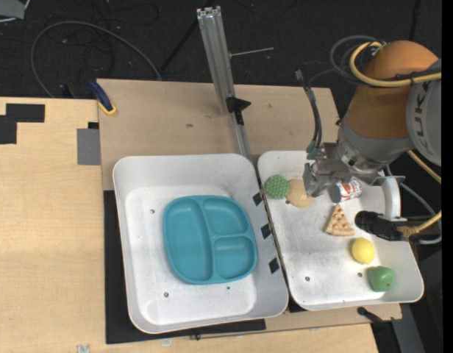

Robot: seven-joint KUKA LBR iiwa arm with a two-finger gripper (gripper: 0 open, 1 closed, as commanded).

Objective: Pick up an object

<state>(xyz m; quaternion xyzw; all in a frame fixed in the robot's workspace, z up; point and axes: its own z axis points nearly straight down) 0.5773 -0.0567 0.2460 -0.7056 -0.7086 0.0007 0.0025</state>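
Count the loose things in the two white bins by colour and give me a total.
Teal: 1, the divided plate in the left bin
Green: 2, the fuzzy ball and the apple
Yellow: 1, the lemon
Tan: 1, the round piece
Orange: 1, the pizza slice
Red and white: 1, the can
Total: 7

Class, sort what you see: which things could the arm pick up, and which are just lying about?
For the job: gripper, green ball, beige piece, pizza slice, lemon, green fruit.
Lying about: teal tray, metal post.
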